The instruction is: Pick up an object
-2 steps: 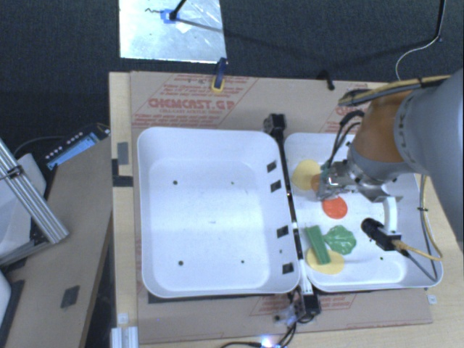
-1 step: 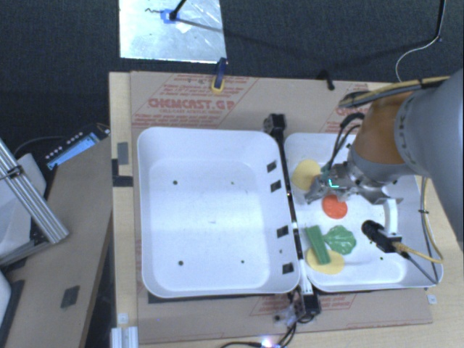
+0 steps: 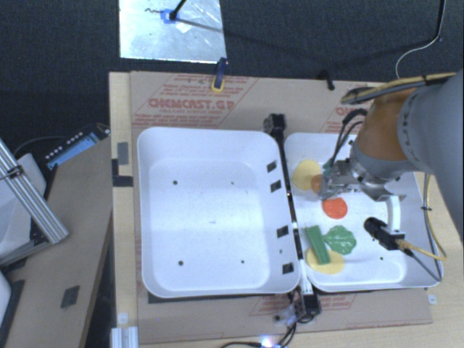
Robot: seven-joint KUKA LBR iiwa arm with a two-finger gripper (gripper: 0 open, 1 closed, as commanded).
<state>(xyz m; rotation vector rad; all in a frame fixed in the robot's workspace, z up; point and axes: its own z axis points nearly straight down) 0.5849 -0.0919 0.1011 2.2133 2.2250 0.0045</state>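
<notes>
In the right bin (image 3: 406,270) my gripper (image 3: 328,184) is lowered near the upper left corner. Just left of it lies a pale yellow round piece (image 3: 305,171), with a small orange-brown thing (image 3: 317,184) right against the gripper's tip. A red-orange disc (image 3: 334,209) lies directly below the gripper. Further toward the front are a green leafy piece (image 3: 341,239), a green bar (image 3: 317,243) and a yellow disc (image 3: 328,263) partly under them. Nothing is visibly lifted.
The left bin (image 3: 156,151) lies beside the right one, with black clips (image 3: 276,186) along the shared wall. My grey arm (image 3: 409,133) covers the right bin's upper right part. Cardboard (image 3: 196,100) lies under both bins.
</notes>
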